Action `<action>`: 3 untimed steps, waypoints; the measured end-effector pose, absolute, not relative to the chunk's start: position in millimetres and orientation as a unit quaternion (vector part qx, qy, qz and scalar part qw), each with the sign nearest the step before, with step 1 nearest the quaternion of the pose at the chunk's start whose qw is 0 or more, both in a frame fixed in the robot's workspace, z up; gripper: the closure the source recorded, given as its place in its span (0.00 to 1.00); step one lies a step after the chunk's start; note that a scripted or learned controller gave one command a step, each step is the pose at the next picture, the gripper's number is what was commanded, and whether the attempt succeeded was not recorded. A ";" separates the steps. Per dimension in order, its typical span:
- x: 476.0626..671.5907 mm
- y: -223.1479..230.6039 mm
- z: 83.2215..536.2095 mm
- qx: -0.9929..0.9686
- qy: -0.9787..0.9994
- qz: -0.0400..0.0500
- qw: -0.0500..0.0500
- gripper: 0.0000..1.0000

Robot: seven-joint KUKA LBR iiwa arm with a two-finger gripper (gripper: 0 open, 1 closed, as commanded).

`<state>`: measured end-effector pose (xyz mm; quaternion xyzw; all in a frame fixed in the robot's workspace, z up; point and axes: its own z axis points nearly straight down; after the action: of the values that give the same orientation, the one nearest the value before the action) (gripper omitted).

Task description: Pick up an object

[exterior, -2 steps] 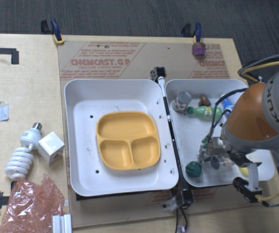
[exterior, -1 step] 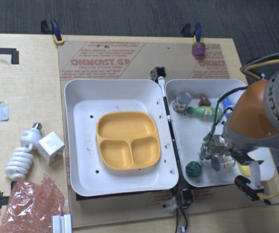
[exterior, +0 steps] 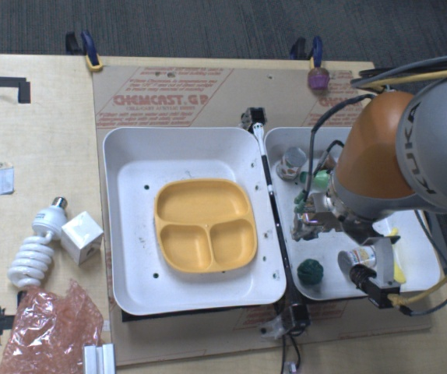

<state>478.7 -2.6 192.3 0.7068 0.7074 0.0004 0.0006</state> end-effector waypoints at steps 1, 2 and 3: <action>478.6 -2.6 192.3 0.707 0.708 0.000 0.001 0.00; 555.2 -66.3 192.2 0.707 0.708 -0.001 0.000 0.00; 533.7 -94.8 92.3 0.707 0.707 0.000 0.000 0.00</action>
<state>533.7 -94.8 92.3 0.7075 0.7067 -0.0004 -0.0001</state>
